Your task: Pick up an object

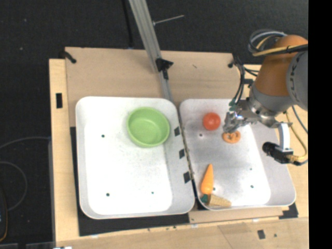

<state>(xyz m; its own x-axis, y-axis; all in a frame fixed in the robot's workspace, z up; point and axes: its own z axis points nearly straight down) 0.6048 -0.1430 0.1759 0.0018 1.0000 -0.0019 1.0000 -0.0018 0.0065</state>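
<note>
Your gripper (233, 122) sits just above the small orange piece (232, 137), right of the red ball (211, 121); finger state unclear; no readable labels.

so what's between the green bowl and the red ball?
In the camera view, bare white floor of the left bin, then the two bins' adjoining rims, lie between the green bowl and the red ball. No object.
</note>
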